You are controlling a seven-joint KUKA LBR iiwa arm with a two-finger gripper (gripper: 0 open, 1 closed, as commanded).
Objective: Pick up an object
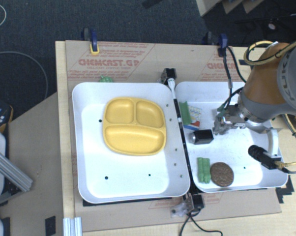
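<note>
In the right bin (pixel 234 147), a shallow tray of smooth white plastic with rounded corners, the gripper (pixel 221 124) hangs low over the floor. It is dull grey metal, below the arm's orange band (pixel 266 82). From this slant I cannot tell whether it is spread wide or drawn narrow, and nothing can be seen held in it.

Just beside the gripper, toward the view's left and a little nearer the camera, lies a small black block (pixel 203 136), matte and boxy. Beyond it, farther left of the gripper, a flat green strip (pixel 183 113) lies along the bin wall with a pale printed card (pixel 195 113) next to it and a small blue piece (pixel 190 128) at its near end. Well in front of the gripper, near the bin's front rim, a studded green brick (pixel 203 170) lies touching a round brown disc (pixel 221 174) with a rough, speckled surface.

Far to the left of the gripper, the left bin (pixel 133 176) of the same white plastic holds a glossy yellow divided plate (pixel 134 127), with two small compartments behind one long one. Both bins sit on a tan board (pixel 138 58) with red print.
</note>
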